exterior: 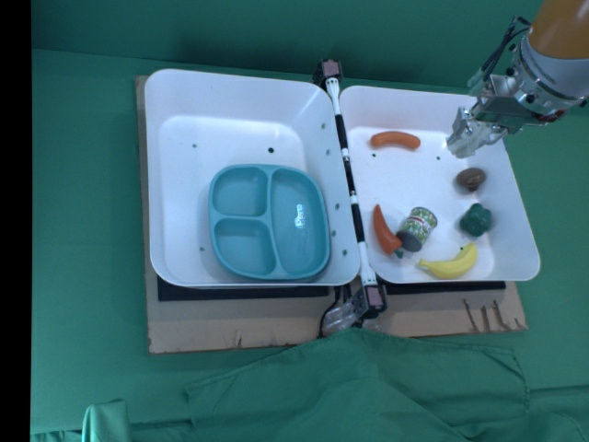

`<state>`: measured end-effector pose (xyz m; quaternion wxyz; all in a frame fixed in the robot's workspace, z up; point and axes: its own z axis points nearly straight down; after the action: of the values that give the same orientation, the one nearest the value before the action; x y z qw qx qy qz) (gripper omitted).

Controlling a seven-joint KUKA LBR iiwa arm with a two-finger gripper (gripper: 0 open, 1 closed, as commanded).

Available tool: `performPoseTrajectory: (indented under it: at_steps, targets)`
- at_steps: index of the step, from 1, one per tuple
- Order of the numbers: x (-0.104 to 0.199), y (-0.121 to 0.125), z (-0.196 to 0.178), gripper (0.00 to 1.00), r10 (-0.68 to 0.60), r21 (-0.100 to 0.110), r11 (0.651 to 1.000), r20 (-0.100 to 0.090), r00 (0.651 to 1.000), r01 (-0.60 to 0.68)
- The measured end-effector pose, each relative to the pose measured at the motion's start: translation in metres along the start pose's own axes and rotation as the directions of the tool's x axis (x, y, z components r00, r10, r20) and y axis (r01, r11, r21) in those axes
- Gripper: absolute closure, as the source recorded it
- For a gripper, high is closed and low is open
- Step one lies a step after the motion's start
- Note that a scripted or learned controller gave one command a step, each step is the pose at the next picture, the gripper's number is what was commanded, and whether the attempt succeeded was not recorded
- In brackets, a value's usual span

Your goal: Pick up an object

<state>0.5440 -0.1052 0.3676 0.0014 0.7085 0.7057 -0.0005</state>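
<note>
The right bin (433, 168) holds several small items: an orange sausage (395, 140) near the back, a brown round piece (470, 179), a green broccoli piece (476, 219), a small jar (417, 227), a carrot (385, 229) and a yellow banana (451, 263) at the front. My gripper (467, 139) hangs over the bin's back right part, right of the sausage and just above the brown piece. Nothing shows between its fingers.
The left bin (184, 109) carries a teal three-compartment plate (268, 221). A hinge bar (346, 168) runs between the bins. Both bins rest on cardboard (184, 325) over green cloth, with folded cloth (368, 385) at the front.
</note>
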Motion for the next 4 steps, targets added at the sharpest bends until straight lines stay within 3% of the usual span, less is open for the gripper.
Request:
performPoseTrajectory:
  at_steps: [1, 2, 3, 4]
  targets:
    - [-0.067, 0.038, 0.006, 1.00, 0.000, -0.001, 1.000, 0.002, 1.000, 0.000]
    - [-0.019, 0.050, 0.006, 1.00, -0.001, -0.001, 1.000, 0.000, 1.000, 0.001]
    - [0.033, 0.035, 0.026, 1.00, -0.002, 0.003, 1.000, -0.001, 1.000, 0.002]
    - [0.102, -0.011, 0.046, 1.00, -0.002, 0.003, 1.000, -0.002, 1.000, 0.002]
